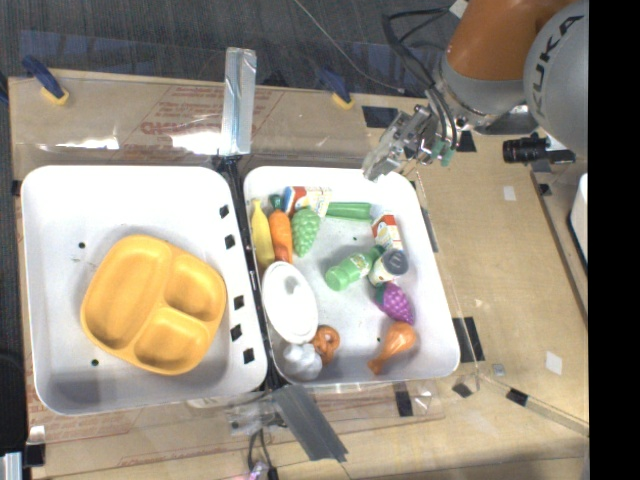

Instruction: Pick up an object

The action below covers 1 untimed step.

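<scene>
My gripper (385, 160) hangs above the far right corner of the right bin (432, 268), with nothing between its fingers. The fingers look slightly apart. Below it in that bin lie a green cylinder (348, 209), a green bottle (348, 269), a small red-and-white carton (388, 232), a purple grape bunch (397, 303), an orange drumstick (394, 346), a carrot (280, 234), a yellow banana (261, 234), a green corn-like piece (305, 230) and a white bowl-like lid (290, 301).
The left bin (60, 208) holds a yellow divided plate (152, 302). A silver tape strip (238, 103) stands behind the seam between the bins. The arm's orange band (505, 18) is at the upper right, over the bare bench.
</scene>
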Tool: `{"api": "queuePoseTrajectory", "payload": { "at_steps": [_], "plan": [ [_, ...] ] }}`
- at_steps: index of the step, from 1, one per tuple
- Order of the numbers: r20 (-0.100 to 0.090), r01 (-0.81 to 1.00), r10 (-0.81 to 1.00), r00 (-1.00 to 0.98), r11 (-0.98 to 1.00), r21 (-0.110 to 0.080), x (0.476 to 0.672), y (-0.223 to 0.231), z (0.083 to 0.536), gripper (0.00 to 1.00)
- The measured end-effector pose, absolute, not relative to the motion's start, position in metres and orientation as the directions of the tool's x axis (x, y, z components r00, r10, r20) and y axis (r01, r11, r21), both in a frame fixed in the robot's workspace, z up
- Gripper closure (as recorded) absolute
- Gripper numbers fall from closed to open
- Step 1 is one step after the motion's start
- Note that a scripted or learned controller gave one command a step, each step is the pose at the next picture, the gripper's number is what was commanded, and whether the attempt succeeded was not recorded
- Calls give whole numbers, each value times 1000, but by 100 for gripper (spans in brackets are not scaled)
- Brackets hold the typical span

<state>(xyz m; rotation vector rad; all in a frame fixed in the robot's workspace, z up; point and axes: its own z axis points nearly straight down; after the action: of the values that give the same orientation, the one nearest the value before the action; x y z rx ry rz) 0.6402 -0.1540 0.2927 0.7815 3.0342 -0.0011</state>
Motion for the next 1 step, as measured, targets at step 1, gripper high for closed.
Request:
{"api": "queuePoseTrajectory", "payload": {
  "at_steps": [1],
  "plan": [
    [-7, 475, 475, -880, 880, 0, 641, -152, 302, 100]
  ]
}}
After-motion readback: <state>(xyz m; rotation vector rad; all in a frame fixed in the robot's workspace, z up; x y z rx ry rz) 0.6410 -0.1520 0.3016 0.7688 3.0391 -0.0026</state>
